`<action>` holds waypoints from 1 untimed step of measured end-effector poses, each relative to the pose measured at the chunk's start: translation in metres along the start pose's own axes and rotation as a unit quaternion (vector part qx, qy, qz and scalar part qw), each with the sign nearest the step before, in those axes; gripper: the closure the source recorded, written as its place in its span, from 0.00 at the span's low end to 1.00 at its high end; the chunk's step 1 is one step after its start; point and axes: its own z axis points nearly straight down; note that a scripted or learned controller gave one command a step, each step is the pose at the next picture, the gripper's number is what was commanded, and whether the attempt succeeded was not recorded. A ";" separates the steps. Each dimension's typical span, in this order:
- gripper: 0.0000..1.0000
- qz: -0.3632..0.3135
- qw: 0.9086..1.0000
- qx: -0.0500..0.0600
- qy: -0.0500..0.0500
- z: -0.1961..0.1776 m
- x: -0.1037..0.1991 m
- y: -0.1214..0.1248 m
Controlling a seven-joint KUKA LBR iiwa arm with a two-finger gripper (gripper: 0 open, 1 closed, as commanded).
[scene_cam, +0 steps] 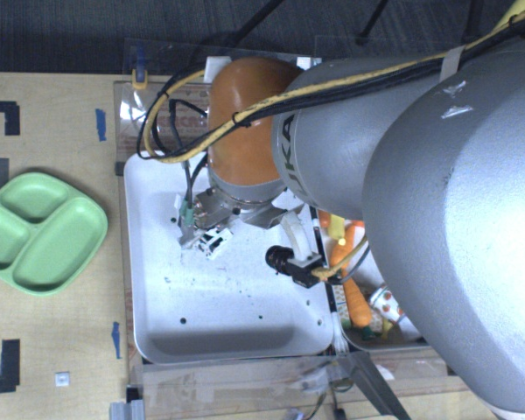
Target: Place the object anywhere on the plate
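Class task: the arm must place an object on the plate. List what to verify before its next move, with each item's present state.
1. Green plate unobstructed, left of the bins: ok.
2. Pincer above the left bin, not the plate: not ok for placing.
3. Object held in the pincer: cannot tell.
4. Orange pieces beyond that bin's right wall, partly hidden by the arm: cannot tell if reachable.

- The plate (44, 232) looks like smooth green plastic with a soft, low sheen.
- The left bin (227, 322) is smooth white plastic, speckled with dark marks.
- The tabletop (61, 112) is pale matt wood.
- The arm (446, 199) has a smooth grey shell; its orange band (245, 121) is glossy.
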 end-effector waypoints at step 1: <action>1.00 0.046 0.999 0.001 0.000 0.020 0.000 -0.015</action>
